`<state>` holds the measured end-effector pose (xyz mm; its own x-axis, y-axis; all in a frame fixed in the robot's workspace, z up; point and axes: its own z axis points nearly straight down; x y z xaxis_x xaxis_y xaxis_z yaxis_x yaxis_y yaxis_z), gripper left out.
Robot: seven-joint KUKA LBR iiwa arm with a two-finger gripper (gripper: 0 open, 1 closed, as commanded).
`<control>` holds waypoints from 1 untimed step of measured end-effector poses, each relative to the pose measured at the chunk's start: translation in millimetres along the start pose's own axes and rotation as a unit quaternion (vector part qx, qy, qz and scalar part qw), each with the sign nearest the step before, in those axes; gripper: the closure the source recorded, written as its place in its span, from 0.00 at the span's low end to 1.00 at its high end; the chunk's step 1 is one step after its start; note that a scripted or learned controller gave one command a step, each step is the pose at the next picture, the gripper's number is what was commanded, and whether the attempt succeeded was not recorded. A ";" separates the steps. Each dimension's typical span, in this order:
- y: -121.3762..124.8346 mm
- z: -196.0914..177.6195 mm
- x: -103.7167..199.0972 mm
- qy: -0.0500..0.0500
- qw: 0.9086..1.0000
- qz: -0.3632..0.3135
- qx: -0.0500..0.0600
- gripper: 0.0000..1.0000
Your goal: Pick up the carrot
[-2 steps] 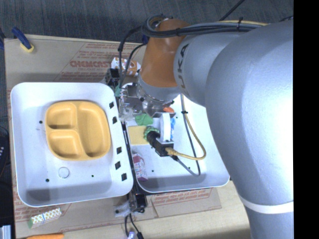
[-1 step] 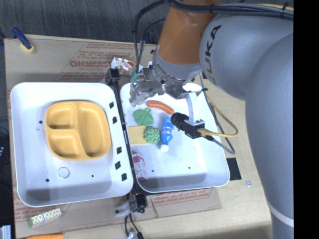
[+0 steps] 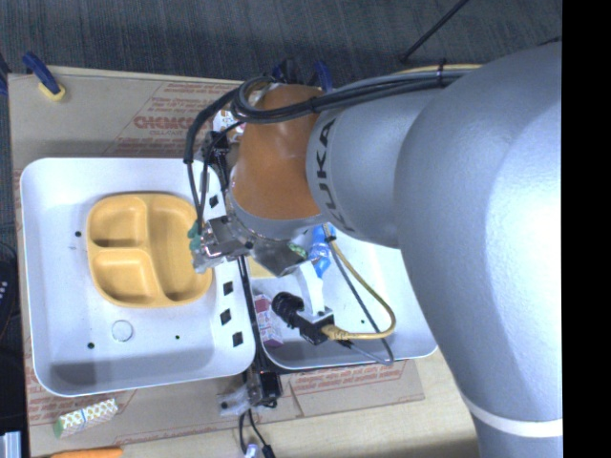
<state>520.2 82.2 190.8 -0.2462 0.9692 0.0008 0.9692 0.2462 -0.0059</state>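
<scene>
The grey arm with its orange band (image 3: 272, 160) reaches in from the right and covers most of the right bin (image 3: 410, 346). Its gripper (image 3: 218, 244) hangs low over the divide between the two bins, at the right edge of a yellow divided plate (image 3: 143, 246) that lies in the left bin (image 3: 57, 351). A small green bit shows at the gripper's left side. An orange sliver (image 3: 91, 451) lies on the bench at the bottom edge, outside the bins; I cannot tell whether it is the carrot.
Under the arm, the right bin holds a blue item (image 3: 320, 256) and a pink-and-white packet (image 3: 272, 327). A black plug with a yellow cable (image 3: 358, 332) hangs off the arm. A speckled wrapped item (image 3: 86, 416) lies on the cardboard below the left bin.
</scene>
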 end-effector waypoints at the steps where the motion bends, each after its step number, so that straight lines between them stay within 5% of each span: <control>1: 9.0 -93.3 -11.3 -0.001 0.982 -0.187 -0.002 1.00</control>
<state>532.2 73.6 284.1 -0.5857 0.8105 -0.0005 0.8105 0.5857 -0.0016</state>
